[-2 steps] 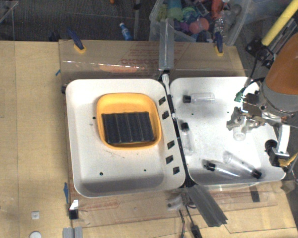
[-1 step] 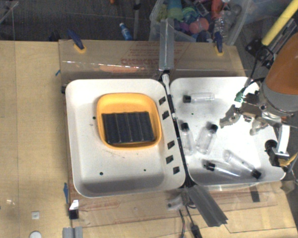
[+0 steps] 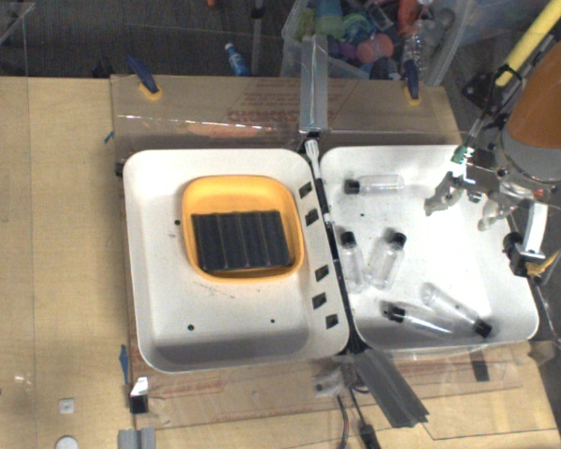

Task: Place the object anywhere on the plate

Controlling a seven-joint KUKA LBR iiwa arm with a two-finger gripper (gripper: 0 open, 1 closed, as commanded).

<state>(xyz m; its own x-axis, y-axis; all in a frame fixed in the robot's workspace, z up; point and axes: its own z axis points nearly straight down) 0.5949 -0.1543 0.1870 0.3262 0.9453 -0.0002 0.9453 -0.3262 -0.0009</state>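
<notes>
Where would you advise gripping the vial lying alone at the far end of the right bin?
Probably the clear middle of the vial, from straight above, with the fingers closing across its width. It lies flat and crosswise, black cap to the left, apart from the other vials.

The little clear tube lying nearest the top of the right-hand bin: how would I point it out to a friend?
Start at the right white bin, beside the one holding the orange plate. Along its far edge lies a clear tube with a black cap, pointing sideways. It lies alone, while the other tubes cluster lower, toward the near edge.
</notes>
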